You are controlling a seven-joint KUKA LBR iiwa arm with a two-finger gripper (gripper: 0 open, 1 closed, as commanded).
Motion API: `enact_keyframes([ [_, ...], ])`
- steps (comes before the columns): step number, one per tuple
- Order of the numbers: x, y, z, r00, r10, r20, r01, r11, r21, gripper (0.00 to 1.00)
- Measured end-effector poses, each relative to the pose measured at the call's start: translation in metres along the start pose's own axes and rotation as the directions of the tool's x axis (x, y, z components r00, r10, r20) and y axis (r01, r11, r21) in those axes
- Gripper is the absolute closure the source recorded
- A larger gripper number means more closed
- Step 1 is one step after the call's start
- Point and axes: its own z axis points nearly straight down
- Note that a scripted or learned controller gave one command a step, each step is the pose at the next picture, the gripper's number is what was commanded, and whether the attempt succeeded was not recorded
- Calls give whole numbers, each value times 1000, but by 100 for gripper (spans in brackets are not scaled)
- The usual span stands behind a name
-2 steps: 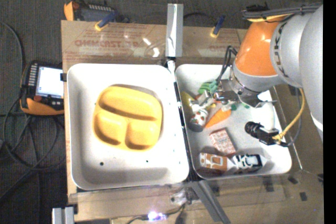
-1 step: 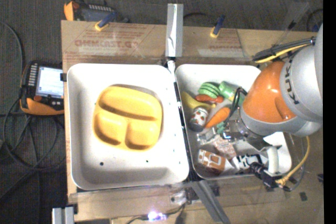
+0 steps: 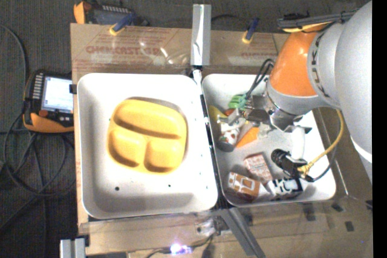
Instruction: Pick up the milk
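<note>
Camera view.
- Right bin point(image 3: 315, 188): gripper point(image 3: 245, 110) low over the far-left clutter, beside a green item point(image 3: 237, 101) and a carrot point(image 3: 247, 137); grip state cannot be told.
- Milk point(image 3: 283, 187): black-and-white carton at the bin's near edge, apart from the gripper.
- Left bin point(image 3: 97, 181): yellow tray point(image 3: 147, 134).

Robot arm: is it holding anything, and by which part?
Cannot be told: the gripper sits low in the right bin beside an orange toy, with the wrist covering any hold.
</note>
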Motion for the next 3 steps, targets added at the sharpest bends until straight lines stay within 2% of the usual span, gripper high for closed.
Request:
enact_keyframes([
  [1, 12, 21, -72, 998, 62, 2, -62, 998, -1, 0],
  [2, -21, -13, -89, 996, 93, 0, -93, 996, 0, 0],
  [3, -88, -44, 26, 973, 232, -1, -232, 973, 3, 0],
])
